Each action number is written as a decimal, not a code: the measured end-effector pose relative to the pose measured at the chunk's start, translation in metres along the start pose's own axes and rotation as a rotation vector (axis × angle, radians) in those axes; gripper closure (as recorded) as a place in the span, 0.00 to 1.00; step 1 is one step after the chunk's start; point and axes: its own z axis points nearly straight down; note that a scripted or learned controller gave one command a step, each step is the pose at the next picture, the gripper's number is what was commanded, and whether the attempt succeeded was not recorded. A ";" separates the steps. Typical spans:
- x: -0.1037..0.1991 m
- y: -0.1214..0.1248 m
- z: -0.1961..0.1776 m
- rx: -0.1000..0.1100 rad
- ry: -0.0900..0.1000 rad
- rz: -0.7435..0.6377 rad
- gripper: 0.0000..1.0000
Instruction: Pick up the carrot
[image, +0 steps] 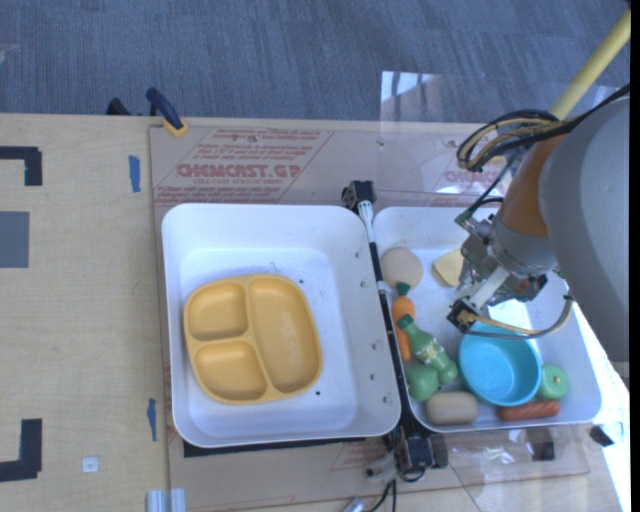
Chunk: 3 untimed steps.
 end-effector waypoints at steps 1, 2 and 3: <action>-0.027 -0.033 0.003 -0.023 0.026 -0.025 1.00; -0.030 -0.043 0.008 -0.006 0.011 -0.304 1.00; -0.037 -0.039 0.008 -0.008 0.001 -0.960 1.00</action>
